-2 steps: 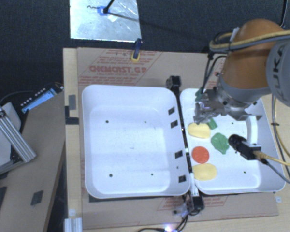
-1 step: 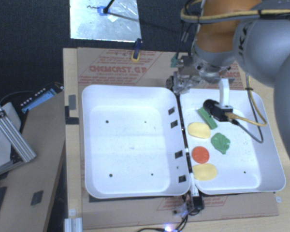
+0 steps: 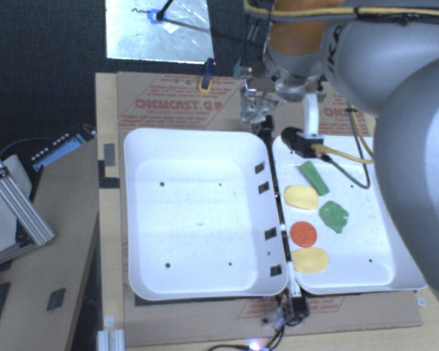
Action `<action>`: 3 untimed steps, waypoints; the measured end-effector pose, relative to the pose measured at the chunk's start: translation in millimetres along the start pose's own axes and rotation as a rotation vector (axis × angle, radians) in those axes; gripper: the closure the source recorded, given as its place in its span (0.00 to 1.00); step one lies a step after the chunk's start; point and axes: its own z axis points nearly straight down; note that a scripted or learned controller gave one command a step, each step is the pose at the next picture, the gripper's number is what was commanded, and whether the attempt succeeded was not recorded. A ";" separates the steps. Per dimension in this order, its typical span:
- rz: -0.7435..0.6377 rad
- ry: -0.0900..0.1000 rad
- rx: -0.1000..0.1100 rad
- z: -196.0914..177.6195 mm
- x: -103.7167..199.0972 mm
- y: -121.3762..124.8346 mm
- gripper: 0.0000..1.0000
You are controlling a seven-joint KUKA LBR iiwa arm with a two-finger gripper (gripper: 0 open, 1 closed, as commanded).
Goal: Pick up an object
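Lowest in the right bin [image 3: 380, 273] we see a yellow oval piece [image 3: 310, 259], touching the red disc [image 3: 303, 234] above it. We judge it light, smooth, maybe slippery; grip across its short width. Gripper [image 3: 257, 112] hangs above the bins' far edge; its opening we cannot tell.

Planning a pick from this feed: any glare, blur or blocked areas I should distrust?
Camera view: foil sheet glares bright; left bin floor nearly washed out; the arm looms large and soft, covering the right bin's far right; toys like the orange disc look sharp.
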 end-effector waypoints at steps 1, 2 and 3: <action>0.001 0.001 -0.013 -150.1 -3.5 -0.1 1.00; 0.007 0.000 -0.010 -273.6 -36.8 -29.7 1.00; -0.003 -0.001 0.022 -114.8 26.0 -56.6 1.00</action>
